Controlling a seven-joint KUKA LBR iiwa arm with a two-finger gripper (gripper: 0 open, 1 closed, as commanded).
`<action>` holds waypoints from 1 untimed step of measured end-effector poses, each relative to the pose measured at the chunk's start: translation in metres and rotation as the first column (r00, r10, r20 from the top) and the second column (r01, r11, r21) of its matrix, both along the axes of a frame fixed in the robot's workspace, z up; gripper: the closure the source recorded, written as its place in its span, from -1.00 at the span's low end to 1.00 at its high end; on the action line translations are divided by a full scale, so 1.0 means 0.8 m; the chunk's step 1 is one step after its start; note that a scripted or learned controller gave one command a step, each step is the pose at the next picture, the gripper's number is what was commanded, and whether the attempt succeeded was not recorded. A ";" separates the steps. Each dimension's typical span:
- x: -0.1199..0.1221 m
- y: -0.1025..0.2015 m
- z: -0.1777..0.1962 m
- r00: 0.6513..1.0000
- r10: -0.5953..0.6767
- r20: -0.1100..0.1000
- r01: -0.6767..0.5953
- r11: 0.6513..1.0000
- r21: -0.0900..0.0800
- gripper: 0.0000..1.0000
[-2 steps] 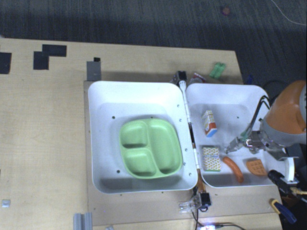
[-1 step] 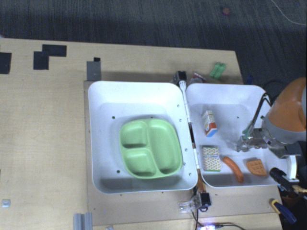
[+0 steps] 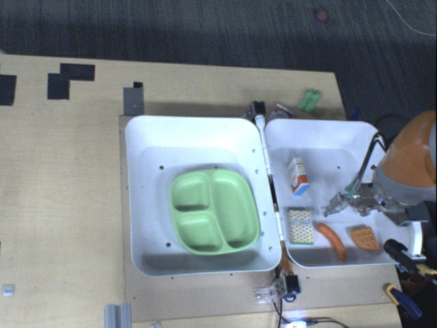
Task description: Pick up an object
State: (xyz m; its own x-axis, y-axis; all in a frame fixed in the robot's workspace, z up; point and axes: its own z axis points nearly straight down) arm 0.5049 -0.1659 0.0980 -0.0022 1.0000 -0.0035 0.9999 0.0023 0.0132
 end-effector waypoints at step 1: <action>0.002 0.001 0.013 1.000 0.001 0.003 -0.001 1.000 0.000 1.00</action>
State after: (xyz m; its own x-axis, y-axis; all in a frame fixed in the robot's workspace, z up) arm 0.5061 -0.1654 0.1085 -0.0034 1.0000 -0.0038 0.9999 0.0035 0.0164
